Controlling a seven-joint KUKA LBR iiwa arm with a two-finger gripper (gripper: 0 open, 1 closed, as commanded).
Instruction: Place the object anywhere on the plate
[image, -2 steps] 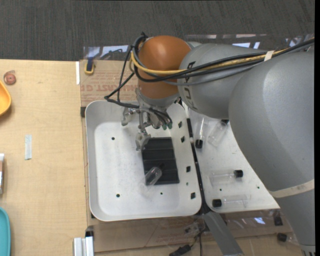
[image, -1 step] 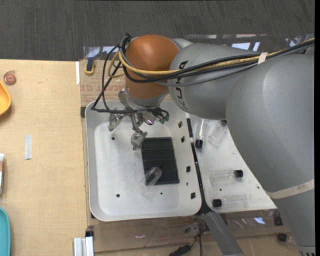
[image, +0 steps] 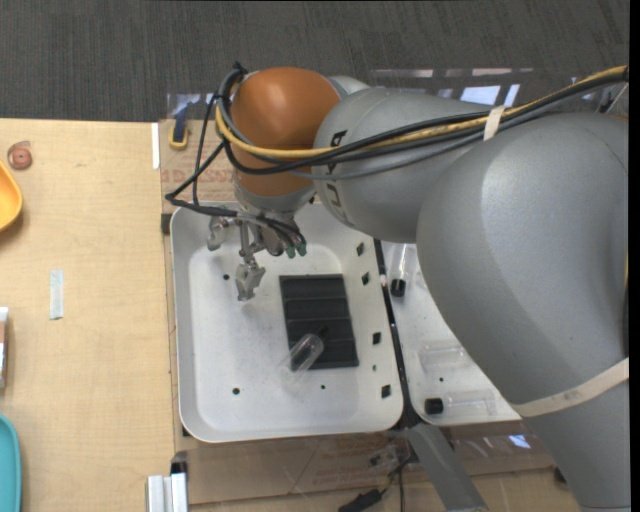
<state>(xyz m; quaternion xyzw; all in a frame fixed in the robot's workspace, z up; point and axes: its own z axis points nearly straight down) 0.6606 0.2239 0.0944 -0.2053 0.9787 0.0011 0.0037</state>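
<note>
Seeming to be closing out the placing step: hovering the gripper (image: 245, 272) just off the plate's (image: 318, 305) upper left corner, over the bare floor of the bin (image: 212, 345), with jaw state impossible to tell from this slant and nothing visibly being carried. Seeing the small clear object (image: 305, 352) lying tilted across the plate's lower left edge, perhaps partly overhanging it. Judging the next move as either backing away from the plate, if that rest counts, or descending over that lower left edge for a regrip further in.
</note>
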